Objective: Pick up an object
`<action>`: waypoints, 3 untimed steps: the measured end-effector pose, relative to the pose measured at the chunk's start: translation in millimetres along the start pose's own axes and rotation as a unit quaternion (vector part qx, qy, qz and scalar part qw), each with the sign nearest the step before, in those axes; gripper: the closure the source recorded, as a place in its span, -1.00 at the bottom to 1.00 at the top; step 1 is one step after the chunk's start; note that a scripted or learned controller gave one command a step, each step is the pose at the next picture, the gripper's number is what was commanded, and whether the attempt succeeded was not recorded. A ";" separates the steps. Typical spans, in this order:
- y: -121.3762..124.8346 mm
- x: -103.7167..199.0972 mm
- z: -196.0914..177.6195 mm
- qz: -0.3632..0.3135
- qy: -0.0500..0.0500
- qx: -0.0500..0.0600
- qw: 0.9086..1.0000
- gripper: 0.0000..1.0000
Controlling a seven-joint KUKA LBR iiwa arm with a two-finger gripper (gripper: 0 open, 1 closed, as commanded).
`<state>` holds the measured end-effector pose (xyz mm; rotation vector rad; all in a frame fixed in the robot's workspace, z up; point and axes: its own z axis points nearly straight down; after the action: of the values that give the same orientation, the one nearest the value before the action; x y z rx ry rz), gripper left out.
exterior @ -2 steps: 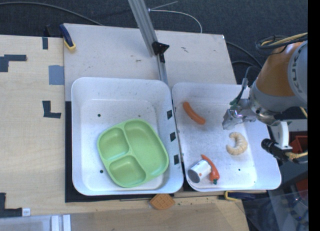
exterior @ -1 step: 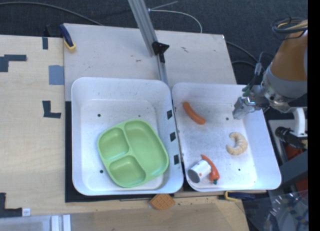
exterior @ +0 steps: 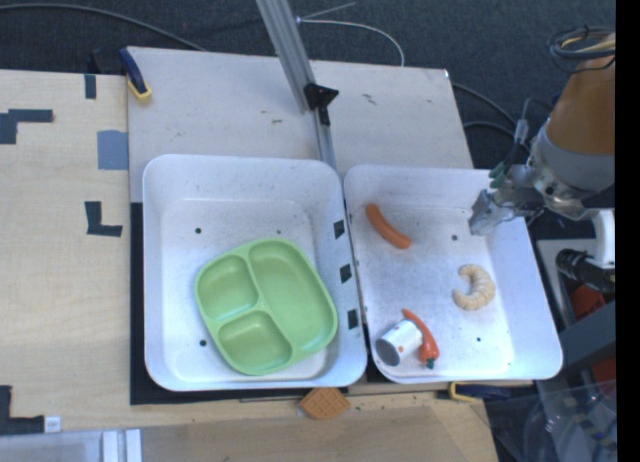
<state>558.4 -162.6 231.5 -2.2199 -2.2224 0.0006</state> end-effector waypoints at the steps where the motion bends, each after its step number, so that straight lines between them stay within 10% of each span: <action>1: 3.3 55.4 10.7 -0.002 0.001 0.001 1.000 1.00; 3: 7.5 162.6 -2.3 -0.003 0.001 0.001 1.000 1.00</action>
<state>565.7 0.0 233.7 -2.2116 -2.2280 0.0000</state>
